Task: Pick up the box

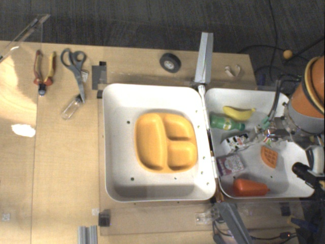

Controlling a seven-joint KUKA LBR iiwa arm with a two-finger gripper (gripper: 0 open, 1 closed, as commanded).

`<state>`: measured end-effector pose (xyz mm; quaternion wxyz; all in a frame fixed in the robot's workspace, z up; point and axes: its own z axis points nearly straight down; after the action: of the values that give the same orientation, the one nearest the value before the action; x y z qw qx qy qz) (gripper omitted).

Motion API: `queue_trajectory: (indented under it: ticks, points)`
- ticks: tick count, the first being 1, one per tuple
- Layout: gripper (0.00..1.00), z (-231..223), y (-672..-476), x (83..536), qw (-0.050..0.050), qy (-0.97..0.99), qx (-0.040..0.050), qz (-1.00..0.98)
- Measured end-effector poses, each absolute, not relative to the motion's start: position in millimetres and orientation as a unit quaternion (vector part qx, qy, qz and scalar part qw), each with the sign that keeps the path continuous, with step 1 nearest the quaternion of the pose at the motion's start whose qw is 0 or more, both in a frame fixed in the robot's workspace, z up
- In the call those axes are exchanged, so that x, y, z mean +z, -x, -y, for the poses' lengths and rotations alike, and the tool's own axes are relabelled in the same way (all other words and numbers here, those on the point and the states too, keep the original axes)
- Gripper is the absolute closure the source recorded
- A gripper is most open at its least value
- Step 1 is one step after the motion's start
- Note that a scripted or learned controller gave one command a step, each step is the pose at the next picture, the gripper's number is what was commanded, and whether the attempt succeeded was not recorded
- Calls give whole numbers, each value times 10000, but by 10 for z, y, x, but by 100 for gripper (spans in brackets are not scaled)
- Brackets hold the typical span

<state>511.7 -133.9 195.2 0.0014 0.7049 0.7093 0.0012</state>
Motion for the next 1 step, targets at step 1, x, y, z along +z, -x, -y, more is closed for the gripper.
queue_trajectory:
  ticks: [1]
  points:
    - [0,918,-4952,1006,84,-7413,70,-6711]
